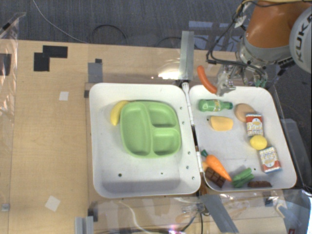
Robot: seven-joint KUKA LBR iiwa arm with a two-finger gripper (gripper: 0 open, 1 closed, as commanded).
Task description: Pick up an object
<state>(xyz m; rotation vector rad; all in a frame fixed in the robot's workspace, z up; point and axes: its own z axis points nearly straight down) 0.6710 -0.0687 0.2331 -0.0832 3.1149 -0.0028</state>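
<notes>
We are looking down on 2 white bins, with the arm reaching in from the right and the gripper [225,85] hanging over the back edge of the right bin [278,112]. Right beside it, an orange sausage [206,79] is lying across the bin's back rim, tilted, and we cannot tell whether it is touching the gripper or sitting just beside it. Whether the gripper is open or closed is also something we cannot tell from here.

In our judgement the sausage is the likeliest target, and it is sitting badly: perched on the rim, it could roll off or slip out of the bin if nudged. The green bottle [215,105] and the yellow wedge [222,123] are lying close below, so a descent slightly off line could be landing on the wrong thing or on the rim itself.

On writing, we are reading "KU" on the arm's grey casing [303,33] at the frame edge. The 2 red and white cans [254,124] [269,159] are carrying labels, but the print is too small to read.

The left bin [105,169] is holding a green divided tray [148,128] and a banana [116,112].
</notes>
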